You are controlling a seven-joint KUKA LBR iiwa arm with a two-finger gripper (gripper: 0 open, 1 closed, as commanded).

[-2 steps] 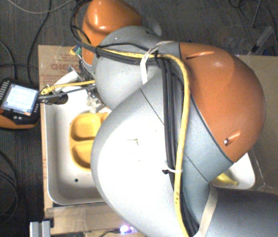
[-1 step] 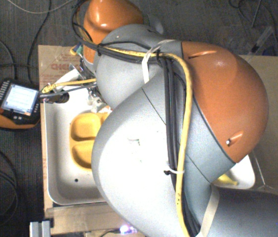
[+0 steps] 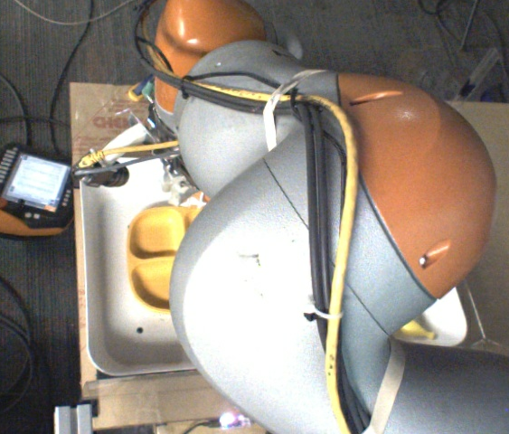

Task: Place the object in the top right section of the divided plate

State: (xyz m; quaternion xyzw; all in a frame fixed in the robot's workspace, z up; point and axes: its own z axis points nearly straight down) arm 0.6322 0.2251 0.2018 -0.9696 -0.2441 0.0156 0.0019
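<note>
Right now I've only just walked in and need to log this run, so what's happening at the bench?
The grey and orange arm is stretched out over the bench and covers most of the camera view. Beneath it sits a white bin holding a yellow divided plate, of which two sections on the left side are visible and the rest is hidden by the arm. The gripper end is near the bin's upper edge, but it is too cluttered to tell whether it holds any object. A handheld control pendant lies on the floor to the left.

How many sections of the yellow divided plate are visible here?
2: both sections of the yellow divided plate show in the left bin, one above the other. The arm covers the rest, so more may be hidden.
</note>
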